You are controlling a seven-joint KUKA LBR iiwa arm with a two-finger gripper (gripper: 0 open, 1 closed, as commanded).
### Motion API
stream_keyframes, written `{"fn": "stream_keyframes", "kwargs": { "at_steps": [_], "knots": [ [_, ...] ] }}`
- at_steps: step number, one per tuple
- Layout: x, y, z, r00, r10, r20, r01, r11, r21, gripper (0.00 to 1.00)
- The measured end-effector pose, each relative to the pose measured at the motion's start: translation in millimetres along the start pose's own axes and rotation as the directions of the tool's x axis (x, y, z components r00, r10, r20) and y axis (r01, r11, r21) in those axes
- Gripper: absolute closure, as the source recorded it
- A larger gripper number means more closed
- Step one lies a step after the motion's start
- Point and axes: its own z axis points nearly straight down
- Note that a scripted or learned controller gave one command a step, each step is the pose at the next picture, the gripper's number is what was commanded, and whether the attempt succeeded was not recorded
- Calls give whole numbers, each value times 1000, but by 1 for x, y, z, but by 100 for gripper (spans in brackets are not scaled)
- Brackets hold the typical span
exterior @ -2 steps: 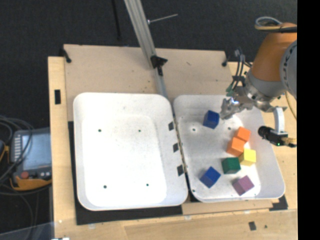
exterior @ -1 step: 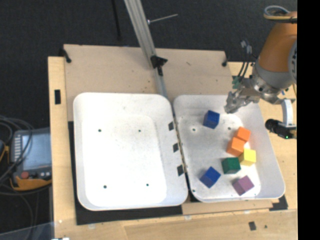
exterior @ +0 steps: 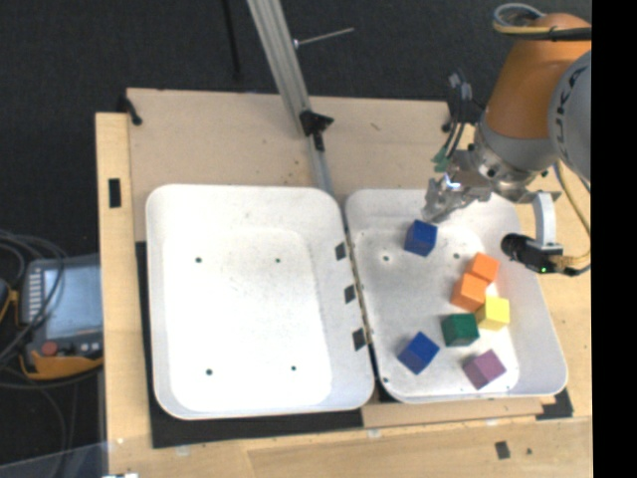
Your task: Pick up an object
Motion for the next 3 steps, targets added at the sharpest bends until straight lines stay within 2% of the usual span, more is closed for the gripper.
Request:
{"fn": "stream_keyframes", "kwargs": {
  "at_steps": [1, 3],
  "knots": [
    [48, 5, -11, 1000, 0, 0, 0, 1000, -1, 100],
    [171, 8, -20, 1000, -2, -1, 2, 1000, 0, 100]
  ]
}}
